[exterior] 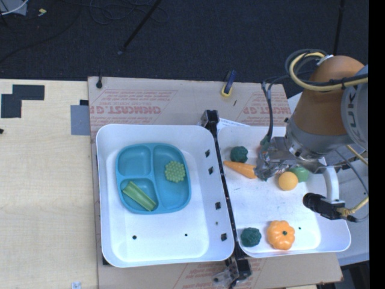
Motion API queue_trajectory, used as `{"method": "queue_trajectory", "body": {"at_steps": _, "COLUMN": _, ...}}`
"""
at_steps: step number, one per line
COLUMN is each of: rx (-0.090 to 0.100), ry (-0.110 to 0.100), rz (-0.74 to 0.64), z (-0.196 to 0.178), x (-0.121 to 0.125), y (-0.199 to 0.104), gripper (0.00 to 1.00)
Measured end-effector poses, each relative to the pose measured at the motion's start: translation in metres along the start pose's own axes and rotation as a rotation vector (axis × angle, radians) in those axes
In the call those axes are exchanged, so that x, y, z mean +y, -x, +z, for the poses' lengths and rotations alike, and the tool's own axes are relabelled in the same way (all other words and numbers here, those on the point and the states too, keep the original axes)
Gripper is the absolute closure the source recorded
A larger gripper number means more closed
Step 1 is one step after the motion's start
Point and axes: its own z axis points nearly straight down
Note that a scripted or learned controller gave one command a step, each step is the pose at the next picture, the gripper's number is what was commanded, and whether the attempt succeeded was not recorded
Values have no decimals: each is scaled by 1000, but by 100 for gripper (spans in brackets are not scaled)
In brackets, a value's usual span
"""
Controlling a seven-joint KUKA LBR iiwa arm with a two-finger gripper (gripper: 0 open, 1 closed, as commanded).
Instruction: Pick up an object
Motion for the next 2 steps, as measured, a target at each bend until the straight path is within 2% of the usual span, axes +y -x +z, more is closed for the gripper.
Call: {"method": "queue_trajectory", "body": {"at_steps": 2, "rx": -1, "ry": -1, "rz": 1, "z": -7, "x": 16, "y": -103, "gripper": 100}}
